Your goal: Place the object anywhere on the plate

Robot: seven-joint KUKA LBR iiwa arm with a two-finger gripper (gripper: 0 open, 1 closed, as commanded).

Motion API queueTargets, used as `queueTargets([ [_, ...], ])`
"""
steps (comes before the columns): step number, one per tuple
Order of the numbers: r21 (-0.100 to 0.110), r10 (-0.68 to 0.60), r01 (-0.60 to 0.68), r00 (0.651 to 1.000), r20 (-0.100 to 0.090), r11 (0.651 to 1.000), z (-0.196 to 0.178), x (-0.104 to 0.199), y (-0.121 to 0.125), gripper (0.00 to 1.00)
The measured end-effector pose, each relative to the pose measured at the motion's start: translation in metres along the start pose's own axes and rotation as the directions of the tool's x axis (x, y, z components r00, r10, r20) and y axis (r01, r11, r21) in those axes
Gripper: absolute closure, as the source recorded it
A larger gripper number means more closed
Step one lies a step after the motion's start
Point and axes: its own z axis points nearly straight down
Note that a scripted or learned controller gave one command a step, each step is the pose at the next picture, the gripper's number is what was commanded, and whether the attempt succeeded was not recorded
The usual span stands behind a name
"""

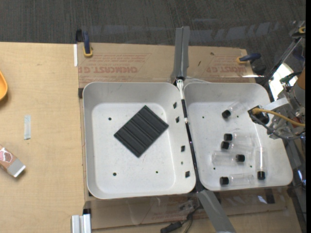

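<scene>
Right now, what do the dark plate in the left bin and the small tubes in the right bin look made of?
Plate: probably matte dark plastic or rubber; parallel ribs, no shine. Tubes: likely clear plastic or glass with black caps; the white bin shows through them.

Even overhead light, soft shadows, glare at right edge.
</scene>
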Motion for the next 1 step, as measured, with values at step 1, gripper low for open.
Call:
queueTargets([
  [1, -0.001, -0.063, 0.063, 0.998, -0.001, 0.998, -0.0556, 0.0573, -0.0915, 1.00],
])
